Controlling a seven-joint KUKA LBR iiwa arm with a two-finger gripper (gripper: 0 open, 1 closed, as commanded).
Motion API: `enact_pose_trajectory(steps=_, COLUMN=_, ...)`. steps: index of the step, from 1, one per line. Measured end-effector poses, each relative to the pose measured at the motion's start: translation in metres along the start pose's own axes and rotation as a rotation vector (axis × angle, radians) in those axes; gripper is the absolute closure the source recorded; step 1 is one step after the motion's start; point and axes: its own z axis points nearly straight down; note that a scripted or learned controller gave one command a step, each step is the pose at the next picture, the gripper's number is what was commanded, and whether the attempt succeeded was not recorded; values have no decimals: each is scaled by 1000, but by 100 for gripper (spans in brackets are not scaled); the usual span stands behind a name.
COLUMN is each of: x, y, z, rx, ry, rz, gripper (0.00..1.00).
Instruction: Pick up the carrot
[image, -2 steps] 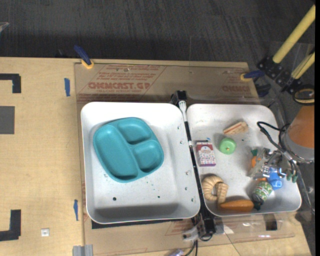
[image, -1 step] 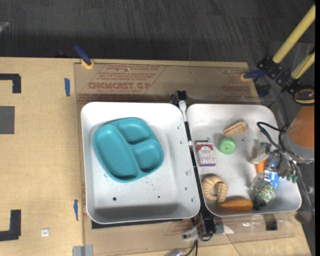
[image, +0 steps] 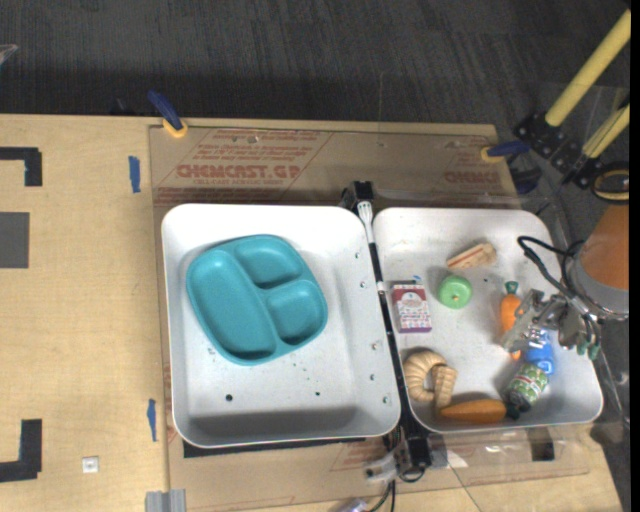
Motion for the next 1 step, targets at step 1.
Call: enact_pose_trajectory(steps=1, x=-108, y=86, z=17, rx=0, ry=14, rz=28, gripper=100)
